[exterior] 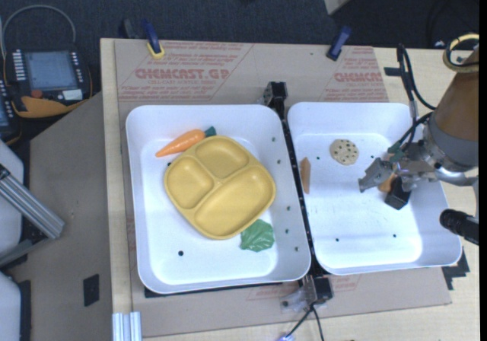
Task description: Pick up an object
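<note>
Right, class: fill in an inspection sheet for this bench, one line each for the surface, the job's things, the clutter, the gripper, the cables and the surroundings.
Surface: brown board bearing the left bin and the right bin, side by side.
Job's things: left bin holds a yellow divided plate, a carrot at its upper edge and a green leaf at its lower edge; right bin holds a cookie and an orange stick by its left wall.
Clutter: nothing seen.
Gripper: gripper over the right bin's right half, nothing visibly held.
Cables: black cables along the arm.
Surroundings: handheld screen unit at left.
</note>
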Robot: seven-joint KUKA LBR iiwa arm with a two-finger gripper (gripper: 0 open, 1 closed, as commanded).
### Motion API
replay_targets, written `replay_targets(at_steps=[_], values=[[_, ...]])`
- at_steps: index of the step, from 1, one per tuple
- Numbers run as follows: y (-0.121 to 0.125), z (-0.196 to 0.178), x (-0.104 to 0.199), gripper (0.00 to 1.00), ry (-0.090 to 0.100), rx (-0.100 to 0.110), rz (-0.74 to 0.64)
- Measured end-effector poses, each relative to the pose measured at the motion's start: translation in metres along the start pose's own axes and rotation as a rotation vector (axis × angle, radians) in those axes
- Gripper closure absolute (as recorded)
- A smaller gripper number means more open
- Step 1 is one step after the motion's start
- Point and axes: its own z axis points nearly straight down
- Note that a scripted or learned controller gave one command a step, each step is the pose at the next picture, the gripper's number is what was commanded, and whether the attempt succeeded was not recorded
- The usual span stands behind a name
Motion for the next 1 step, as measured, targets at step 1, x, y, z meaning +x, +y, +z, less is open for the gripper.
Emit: replay_targets(at_steps=[1], values=[[0.0027, -0.0054, 0.0002, 0.00, -0.002, -0.012, -0.003]])
